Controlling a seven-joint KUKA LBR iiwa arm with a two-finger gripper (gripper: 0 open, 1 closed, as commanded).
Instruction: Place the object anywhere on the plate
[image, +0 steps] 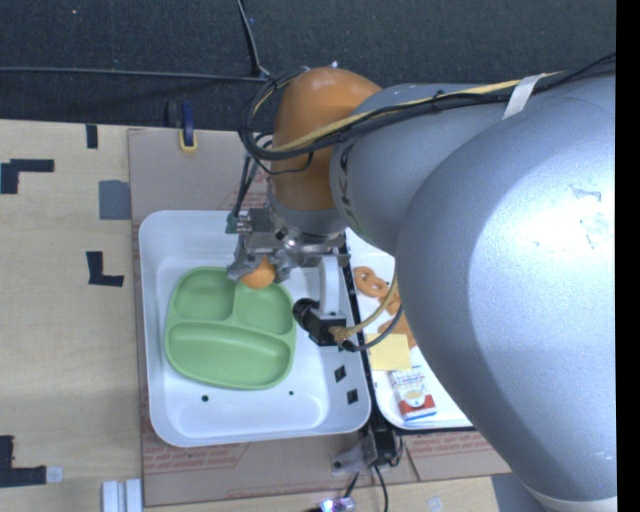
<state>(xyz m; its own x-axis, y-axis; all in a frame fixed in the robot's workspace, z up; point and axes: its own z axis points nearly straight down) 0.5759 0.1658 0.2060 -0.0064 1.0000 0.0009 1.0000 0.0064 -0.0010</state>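
Note:
A green divided plate (228, 330) lies in the left white bin (190, 420). My gripper (260, 268) hangs over the plate's upper right corner, reaching down from the orange-banded wrist (315, 130). Its fingers are shut on a small orange object (259, 277), which sits between them just above the plate's rim.
The right bin (430, 415) holds a pretzel-shaped item (368, 283), a yellow block (392, 352) and a small red-and-white packet (413, 393). The big grey arm covers most of the right side. A yellow clamp (187, 135) sits at the back edge of the cardboard base.

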